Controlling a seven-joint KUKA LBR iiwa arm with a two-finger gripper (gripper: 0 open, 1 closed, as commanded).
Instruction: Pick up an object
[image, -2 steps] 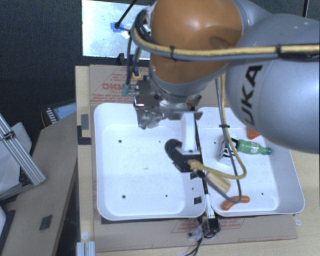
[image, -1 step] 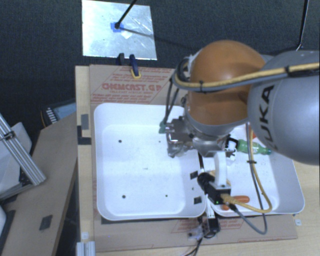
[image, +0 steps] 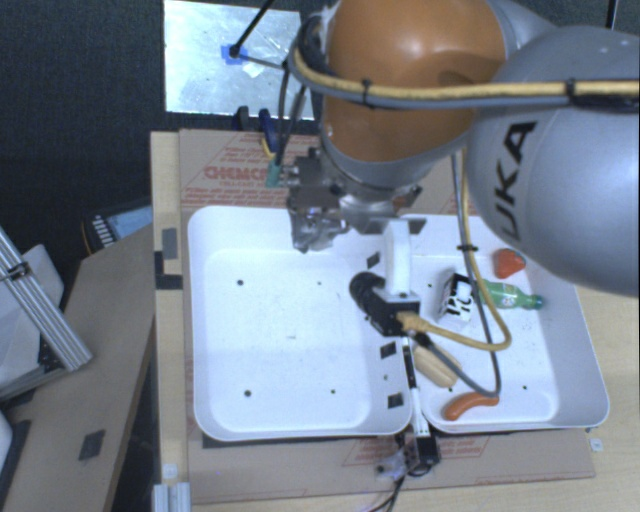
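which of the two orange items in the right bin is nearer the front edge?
The curved orange piece near the right bin's front rim. The other orange piece sits farther back, above the green bottle.

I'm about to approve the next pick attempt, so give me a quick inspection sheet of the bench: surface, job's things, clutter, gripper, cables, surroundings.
Surface: two white bins side by side, left bin and right bin, on brown cardboard.
Job's things: in the right bin, an orange sausage-shaped piece, a tan stick, a green bottle, a black-and-white box, an orange-red piece.
Clutter: nothing seen.
Gripper: gripper above the left bin's far edge; nothing visibly held.
Cables: yellow cable and a dark cable looping over the right bin.
Surroundings: aluminium rail at left, foil sheet behind.
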